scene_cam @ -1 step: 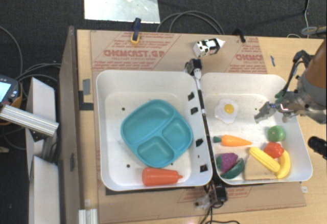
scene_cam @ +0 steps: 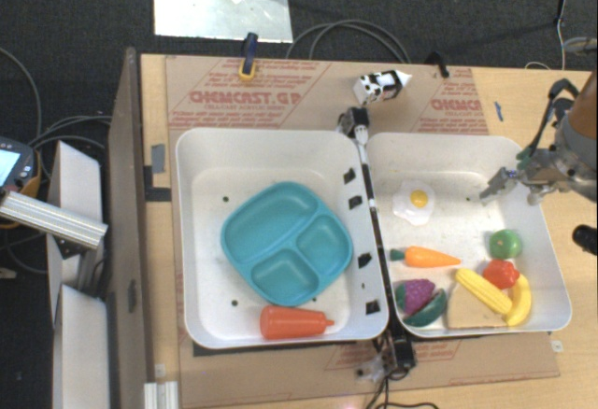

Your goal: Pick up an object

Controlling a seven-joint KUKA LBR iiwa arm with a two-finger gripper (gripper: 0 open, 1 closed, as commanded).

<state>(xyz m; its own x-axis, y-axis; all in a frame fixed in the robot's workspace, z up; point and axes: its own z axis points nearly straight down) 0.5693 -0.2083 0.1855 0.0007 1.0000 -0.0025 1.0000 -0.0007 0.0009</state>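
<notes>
My gripper (scene_cam: 501, 181) hangs over the far right corner of the right bin (scene_cam: 447, 148), above its back wall, and it holds nothing that I can see. In that bin lie a toy fried egg (scene_cam: 414, 203), an orange carrot (scene_cam: 428, 258), a green ball (scene_cam: 505, 243) touching a red tomato (scene_cam: 500, 274), a yellow corn cob (scene_cam: 482, 289), a banana (scene_cam: 520, 301), purple grapes (scene_cam: 416, 291) on a green piece (scene_cam: 428, 310), and a tan bread slice (scene_cam: 467, 312). The egg lies about a hand's width to the gripper's left.
The left bin (scene_cam: 201, 164) holds a teal divided plate (scene_cam: 286, 241) and an orange-red toy (scene_cam: 293, 322) at its near wall. A black-and-white toy (scene_cam: 381, 85) sits on the cardboard behind the bins. Cables run along the divider (scene_cam: 366, 202).
</notes>
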